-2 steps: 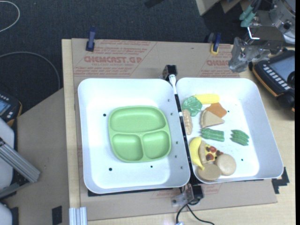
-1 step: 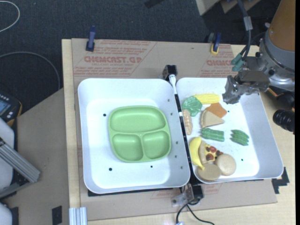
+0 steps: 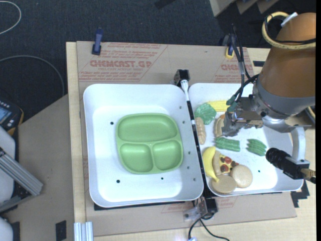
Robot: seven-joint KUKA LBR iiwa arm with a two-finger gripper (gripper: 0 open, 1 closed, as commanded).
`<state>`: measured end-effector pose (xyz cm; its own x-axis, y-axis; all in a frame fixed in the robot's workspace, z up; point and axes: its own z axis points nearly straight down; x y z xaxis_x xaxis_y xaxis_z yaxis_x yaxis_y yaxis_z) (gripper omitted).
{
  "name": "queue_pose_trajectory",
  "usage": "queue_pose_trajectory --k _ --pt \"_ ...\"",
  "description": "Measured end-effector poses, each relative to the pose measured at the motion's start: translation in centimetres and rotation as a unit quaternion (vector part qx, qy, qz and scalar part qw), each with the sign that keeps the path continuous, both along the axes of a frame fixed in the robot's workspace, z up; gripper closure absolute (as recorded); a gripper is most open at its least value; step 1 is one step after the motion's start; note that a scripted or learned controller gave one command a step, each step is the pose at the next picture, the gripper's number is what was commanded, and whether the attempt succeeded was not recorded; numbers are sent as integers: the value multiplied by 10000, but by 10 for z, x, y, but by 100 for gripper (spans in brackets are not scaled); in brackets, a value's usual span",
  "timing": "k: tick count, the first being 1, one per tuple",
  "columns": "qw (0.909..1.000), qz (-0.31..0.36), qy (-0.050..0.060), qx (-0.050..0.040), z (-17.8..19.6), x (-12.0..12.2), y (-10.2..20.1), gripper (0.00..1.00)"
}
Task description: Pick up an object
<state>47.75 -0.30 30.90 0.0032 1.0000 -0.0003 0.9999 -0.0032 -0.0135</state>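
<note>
Since the task is just to grab any object, the arm (image 3: 288,59) is hanging over the right bin (image 3: 271,182), which is where all the loose stuff is sitting. The gripper (image 3: 231,124) is hovering low over the upper middle of that bin, right by a brownish piece (image 3: 218,126) it's partly covering, and just above a green bumpy thing (image 3: 228,144) that looks like a toy veggie. Honestly I'm not seeing anything between its fingers, and from this angle I cannot tell whether it's spread or pressed together, so I'm not calling it a grab.

The rest of the toy food is crowding around: a green leafy piece (image 3: 205,111) and a yellow corn-looking one (image 3: 218,105) near the top, a small green bit (image 3: 257,146) off to the side, a banana (image 3: 208,162) plus some round tan pieces (image 3: 235,177) bunching up at the near edge. I'm guessing that clutter is making a clean pick tricky, since neighbours are touching.

The left bin (image 3: 98,134) is holding a green divided tray (image 3: 149,142), well apart from the action. Both bins are sitting on the desk (image 3: 75,84).
</note>
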Motion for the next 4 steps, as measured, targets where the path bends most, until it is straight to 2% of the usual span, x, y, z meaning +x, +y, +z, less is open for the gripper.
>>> queue_pose_trajectory --k 1,2,3,4 --pt "10000 -7 10 0 -132 -1 -28 100" --pt "9999 68 -74 15 -125 1 80 100" --pt "9998 53 -165 35 76 14 125 100" --pt "10000 -2 -27 -8 8 23 98 100"
